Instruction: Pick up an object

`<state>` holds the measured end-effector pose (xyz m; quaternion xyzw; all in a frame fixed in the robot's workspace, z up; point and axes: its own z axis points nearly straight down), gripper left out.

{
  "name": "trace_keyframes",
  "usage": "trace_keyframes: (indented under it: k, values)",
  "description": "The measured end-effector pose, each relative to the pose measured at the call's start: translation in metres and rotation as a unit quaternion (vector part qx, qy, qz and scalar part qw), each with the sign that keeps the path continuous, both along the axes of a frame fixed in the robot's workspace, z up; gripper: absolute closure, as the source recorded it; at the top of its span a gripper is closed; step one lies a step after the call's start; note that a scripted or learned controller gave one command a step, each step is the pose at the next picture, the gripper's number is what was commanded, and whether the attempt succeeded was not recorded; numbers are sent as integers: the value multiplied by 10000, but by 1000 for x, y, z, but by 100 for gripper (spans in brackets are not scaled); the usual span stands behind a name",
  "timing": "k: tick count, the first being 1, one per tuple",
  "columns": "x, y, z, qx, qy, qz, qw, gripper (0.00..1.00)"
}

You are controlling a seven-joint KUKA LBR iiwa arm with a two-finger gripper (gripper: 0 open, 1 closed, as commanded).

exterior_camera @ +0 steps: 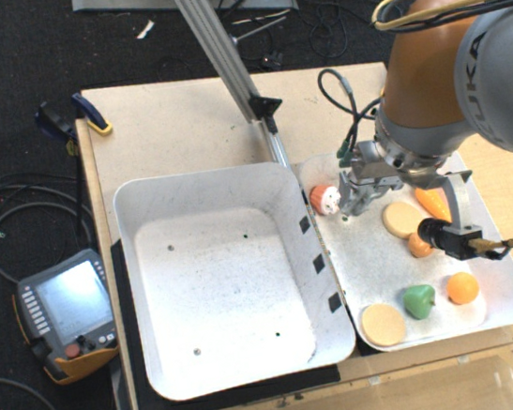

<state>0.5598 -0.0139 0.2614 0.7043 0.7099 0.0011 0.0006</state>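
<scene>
My gripper (352, 201) hangs low over the far left part of the right bin (507, 314), just right of a small white and orange object (325, 200) at the bin's left wall. The arm's big orange and grey body covers the bin's far side. Right of the gripper lie a tan disc (400, 219), a long orange piece (431, 201) and a small orange lump (419, 245). Nearer the front sit a green pepper-like object (419, 301), an orange ball (462, 288) and a second tan disc (383, 324).
The left bin (220, 280) stands beside the right one, sharing a raised middle wall. A metal post (220, 48) slants up from behind the bins. A teach pendant (68, 316) lies off the bench at left.
</scene>
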Motion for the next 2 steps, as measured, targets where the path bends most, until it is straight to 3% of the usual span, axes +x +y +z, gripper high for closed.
trace_keyframes:
  k: [2]
  values:
    - [32, 107, -3, 2, 3, -1, 10000, 100]
